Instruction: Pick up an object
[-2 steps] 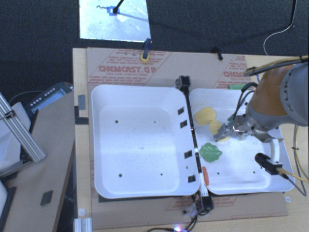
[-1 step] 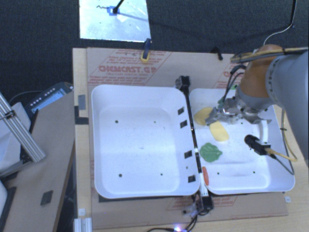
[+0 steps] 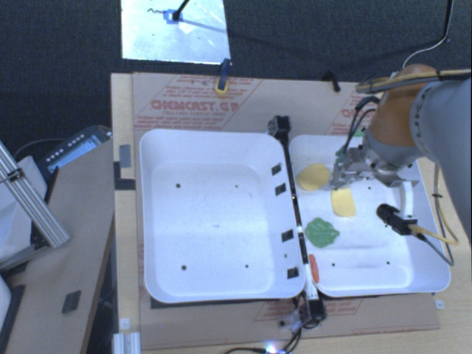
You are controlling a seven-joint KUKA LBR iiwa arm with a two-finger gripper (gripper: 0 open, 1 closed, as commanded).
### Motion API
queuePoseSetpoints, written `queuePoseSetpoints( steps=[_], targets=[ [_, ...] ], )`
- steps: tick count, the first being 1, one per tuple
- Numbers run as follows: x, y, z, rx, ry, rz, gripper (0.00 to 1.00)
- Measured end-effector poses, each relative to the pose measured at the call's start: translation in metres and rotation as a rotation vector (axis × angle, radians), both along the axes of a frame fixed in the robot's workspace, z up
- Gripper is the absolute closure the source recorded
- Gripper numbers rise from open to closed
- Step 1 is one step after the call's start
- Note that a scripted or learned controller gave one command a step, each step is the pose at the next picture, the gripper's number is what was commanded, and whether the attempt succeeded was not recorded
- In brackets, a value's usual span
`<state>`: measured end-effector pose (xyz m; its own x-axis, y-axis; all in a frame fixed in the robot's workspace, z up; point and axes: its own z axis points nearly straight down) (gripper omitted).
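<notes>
single fixed cam is looking down at a slant from above the bench [image 3: 184,94], framing both bins from mid distance, arm [image 3: 435,116] entering from right

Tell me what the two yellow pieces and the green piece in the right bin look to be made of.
Round yellow piece: flat, matte, pale; probably foam or soft plastic, no glare on it.
Squarish yellow piece: same dull pale look, likely the same stuff.
Green piece: ragged, lobed edge and uneven surface, perhaps soft plastic or fabric like a toy leaf; too small to settle.

Yellow block [image 3: 343,203] flat in right bin [image 3: 424,271]
</notes>
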<state>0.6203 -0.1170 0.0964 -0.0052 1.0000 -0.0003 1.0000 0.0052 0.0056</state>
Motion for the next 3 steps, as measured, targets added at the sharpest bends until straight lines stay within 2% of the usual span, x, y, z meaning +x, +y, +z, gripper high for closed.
queuePoseSetpoints(
  steps=[1,2,3],
  targets=[
    [0.045,0.047,0.138,0.0,-0.015,0.006,1.0],
    [0.043,0.126,0.261,0.002,-0.013,0.008,1.0],
    [0.049,0.226,0.32,0.005,-0.004,0.01,1.0]
  ],
)
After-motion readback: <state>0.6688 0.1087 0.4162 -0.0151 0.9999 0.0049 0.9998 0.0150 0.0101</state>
